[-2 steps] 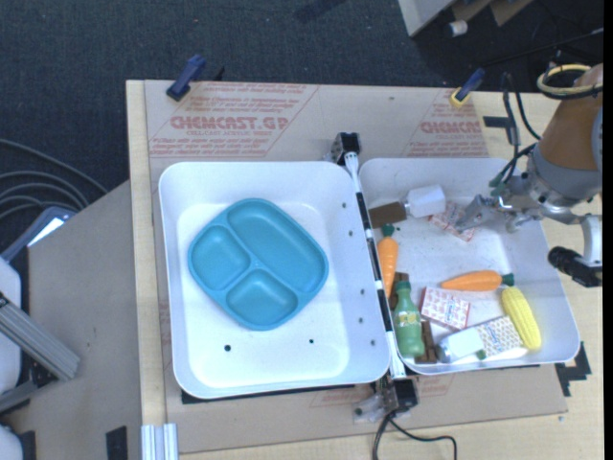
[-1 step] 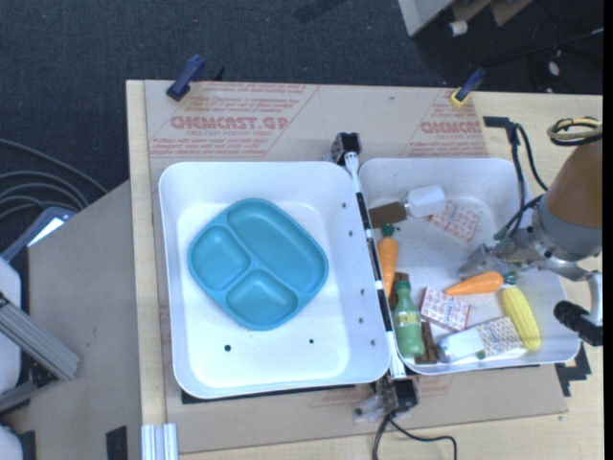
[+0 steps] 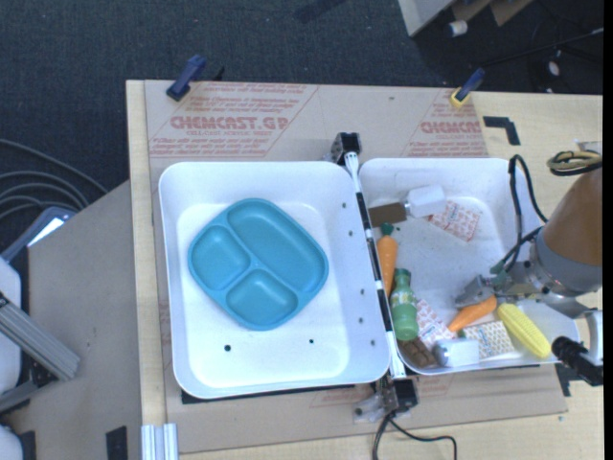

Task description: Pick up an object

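Gripper (image 3: pixel 490 293) sits low at the right bin's (image 3: pixel 498 172) four o'clock, over the orange carrot piece (image 3: pixel 473 313); its opening cannot be judged. Corn cob (image 3: pixel 525 329) lies just beside: crowding could spoil the grasp.

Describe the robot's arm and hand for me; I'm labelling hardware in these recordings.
The arm enters from the right: a rounded orange-brown band above a grey wrist section. Thin black cables loop beside it over the right white bin. The hand is small, of grey metal; finer detail is too blurred to tell.
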`<state>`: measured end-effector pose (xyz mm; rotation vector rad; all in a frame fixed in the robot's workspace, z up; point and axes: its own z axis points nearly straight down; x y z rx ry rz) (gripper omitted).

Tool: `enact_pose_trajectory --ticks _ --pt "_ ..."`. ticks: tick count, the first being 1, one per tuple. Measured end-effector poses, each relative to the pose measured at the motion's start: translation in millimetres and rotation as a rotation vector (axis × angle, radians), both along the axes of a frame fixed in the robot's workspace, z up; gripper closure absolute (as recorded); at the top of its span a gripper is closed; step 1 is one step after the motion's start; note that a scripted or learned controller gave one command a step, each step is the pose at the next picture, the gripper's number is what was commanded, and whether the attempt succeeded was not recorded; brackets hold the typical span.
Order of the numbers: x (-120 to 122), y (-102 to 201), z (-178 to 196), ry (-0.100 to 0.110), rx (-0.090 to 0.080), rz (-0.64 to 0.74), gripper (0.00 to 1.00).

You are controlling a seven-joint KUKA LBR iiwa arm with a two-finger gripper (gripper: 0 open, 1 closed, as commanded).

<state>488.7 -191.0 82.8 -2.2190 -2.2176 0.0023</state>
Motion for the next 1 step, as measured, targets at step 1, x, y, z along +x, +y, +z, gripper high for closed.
enact_pose_trajectory --ticks 1 --pt "0.7 -0.2 8.7 -0.001 0.0 -0.001 1.0"
